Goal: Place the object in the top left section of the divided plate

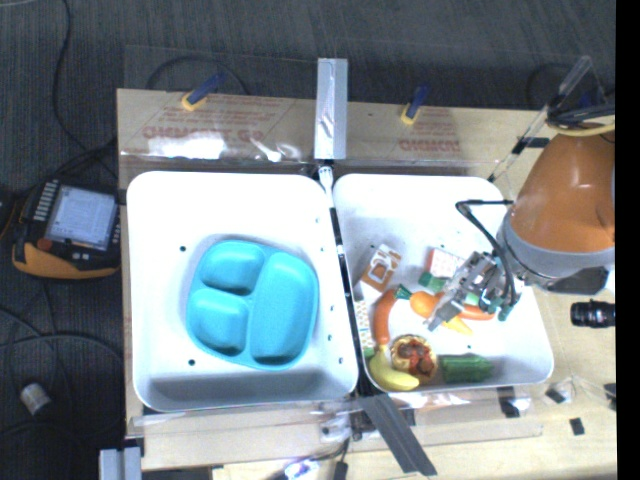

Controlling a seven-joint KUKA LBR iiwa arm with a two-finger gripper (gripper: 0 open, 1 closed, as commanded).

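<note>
Seemingly jaws (462, 299) just above carrot (462, 317), contact unclear.

Blue divided plate (252, 300) lies in left bin (160, 208); gripper (458, 298) hovers over toys in right bin (420, 193).

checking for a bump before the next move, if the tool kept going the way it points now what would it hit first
The tool points down and left into the right bin, over the toy food. It would probably meet the small orange piece first, though depth is hard to judge from this slanted view.
</note>
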